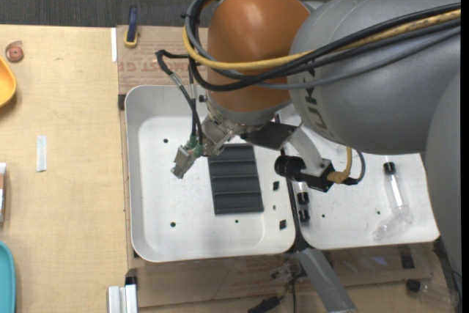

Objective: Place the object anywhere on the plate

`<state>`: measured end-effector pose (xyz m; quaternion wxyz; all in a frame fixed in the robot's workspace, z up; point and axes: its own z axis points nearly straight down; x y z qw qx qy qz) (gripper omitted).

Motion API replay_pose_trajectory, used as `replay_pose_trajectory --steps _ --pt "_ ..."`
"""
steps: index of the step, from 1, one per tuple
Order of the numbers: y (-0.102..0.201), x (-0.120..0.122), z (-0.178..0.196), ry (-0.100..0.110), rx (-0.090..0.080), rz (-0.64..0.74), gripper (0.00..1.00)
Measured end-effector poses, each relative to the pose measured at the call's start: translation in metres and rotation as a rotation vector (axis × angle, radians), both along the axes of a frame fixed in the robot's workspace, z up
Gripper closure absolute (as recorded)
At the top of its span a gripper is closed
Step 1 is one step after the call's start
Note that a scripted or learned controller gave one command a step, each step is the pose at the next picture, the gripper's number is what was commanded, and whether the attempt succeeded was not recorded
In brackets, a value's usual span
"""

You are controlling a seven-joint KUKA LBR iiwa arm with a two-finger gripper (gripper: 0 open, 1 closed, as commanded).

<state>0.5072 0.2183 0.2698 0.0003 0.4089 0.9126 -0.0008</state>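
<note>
I see the gripper [181,165] low over the left bin [146,231], near its middle, but it is small and blurred, so I cannot tell its state or whether it holds something. Just right of it a dark ribbed block [236,179] lies flat on the bin floor. A clear plastic tube [394,190] lies in the right bin [352,231], well apart from the gripper.

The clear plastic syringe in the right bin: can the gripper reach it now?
Probably yes. The clear plastic syringe lies uncovered in the right white bin, while the gripper hangs over the left white bin.
</note>
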Motion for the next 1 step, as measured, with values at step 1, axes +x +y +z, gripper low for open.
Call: replay_pose_trajectory --steps 1 --pt "-0.0019 0.0013 0.0077 0.002 -0.002 -0.004 1.0"
